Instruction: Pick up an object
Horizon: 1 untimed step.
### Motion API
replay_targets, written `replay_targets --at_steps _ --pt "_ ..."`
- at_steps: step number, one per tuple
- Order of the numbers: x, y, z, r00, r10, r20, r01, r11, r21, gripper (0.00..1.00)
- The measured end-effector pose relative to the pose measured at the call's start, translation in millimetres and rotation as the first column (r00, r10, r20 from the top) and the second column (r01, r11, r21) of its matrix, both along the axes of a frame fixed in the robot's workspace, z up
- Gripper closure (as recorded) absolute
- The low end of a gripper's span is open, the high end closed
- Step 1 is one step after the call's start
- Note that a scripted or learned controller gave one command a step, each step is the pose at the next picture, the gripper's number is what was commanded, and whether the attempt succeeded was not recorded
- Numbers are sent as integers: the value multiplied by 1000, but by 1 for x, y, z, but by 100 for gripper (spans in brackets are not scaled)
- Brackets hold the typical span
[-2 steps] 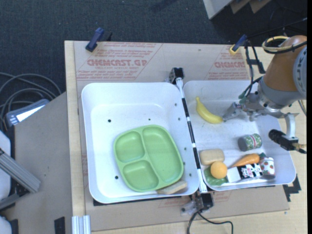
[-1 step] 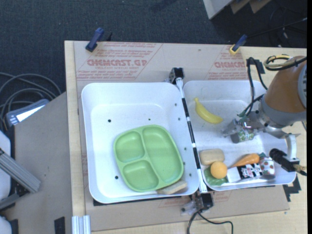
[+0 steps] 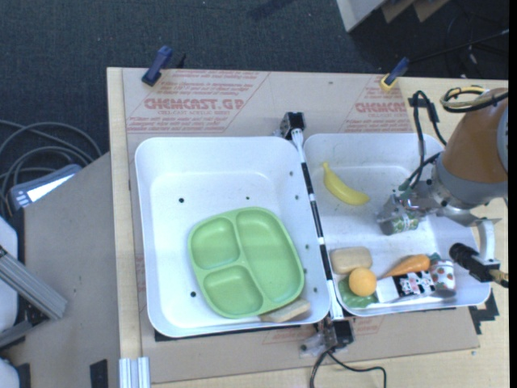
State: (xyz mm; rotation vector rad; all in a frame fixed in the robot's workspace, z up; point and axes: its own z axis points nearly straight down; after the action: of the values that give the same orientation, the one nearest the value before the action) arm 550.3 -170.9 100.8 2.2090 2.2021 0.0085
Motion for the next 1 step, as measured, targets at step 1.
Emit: replay_targets --at_steps 1 --pt "2 36 139 1000 4 -17 -4 1000 11 100"
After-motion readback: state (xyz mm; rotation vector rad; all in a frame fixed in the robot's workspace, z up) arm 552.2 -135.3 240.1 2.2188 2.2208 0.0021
